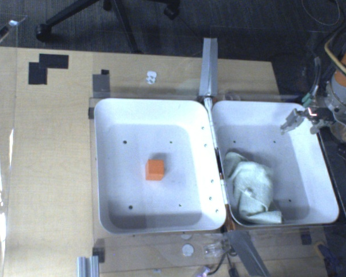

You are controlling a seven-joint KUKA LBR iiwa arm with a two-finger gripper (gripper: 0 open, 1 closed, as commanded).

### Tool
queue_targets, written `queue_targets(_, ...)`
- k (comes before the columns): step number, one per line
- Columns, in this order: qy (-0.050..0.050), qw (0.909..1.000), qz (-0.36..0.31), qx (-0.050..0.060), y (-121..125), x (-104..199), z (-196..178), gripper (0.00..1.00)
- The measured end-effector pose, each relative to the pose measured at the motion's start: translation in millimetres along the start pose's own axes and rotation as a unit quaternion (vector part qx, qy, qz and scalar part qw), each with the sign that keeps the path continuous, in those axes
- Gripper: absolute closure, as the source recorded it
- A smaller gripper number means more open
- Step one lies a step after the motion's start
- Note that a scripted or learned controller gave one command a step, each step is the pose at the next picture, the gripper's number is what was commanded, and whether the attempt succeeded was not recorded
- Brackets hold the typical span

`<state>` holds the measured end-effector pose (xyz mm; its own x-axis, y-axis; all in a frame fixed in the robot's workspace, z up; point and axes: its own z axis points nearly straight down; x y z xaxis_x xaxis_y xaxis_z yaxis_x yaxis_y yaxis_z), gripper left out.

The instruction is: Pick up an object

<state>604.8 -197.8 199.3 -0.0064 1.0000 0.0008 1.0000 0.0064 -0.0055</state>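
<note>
An orange cube (155,169) sits alone near the middle of the left bin (112,212). In the right bin (328,209), a crumpled white cloth (252,186) lies toward the near-left corner. Farthest right, the gripper (301,119) hangs over that bin's far right corner — fingers spread apart, nothing between them — well apart from cube and cloth.

You've got two bins side by side on the bench (46,172). In the left bin (112,212), a small block (155,169) sits near the middle, slightly toward the front edge. In the right bin (311,209), a crumpled cloth (252,187) lies against the front-left corner. The gripper (301,118) hangs over that bin's back-right corner, well apart from the cloth.
</note>
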Motion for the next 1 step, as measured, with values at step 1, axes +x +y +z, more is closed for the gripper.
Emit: queue_targets(1,-0.001,0.9945,0.104,-0.006,42.7,-5.8,100.8,0.00)
